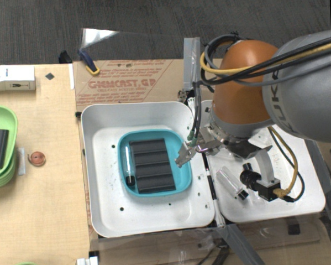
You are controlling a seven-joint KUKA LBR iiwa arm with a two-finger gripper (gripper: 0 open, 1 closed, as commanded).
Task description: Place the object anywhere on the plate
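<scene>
Progress looks pretty far along to me: the teal plate (pixel 155 194) sits in the left bin (pixel 96 177), and there's already a black ribbed block (pixel 151 164) lying flat on it, taking up most of the middle. A clear tube (pixel 128 164) with a dark cap lies along the plate's left side, just beside the block. The task doesn't say which one is "the object", but both are inside the rim, so I'd call the placing basically done, and what's left is probably just the arm pulling clear. The gripper (pixel 184 155) hangs over the plate's right edge, near the wall between the two bins, with nothing I can see in it. I honestly can't tell if it's open or closed, since it's small, shiny and half lost under the big orange wrist. That wrist also covers a good chunk of the right bin (pixel 302 205). One wrinkle is a second clear tube (pixel 230 182) lying in that right bin, well apart from the plate. If that's the real target, nothing's been moved yet.
</scene>
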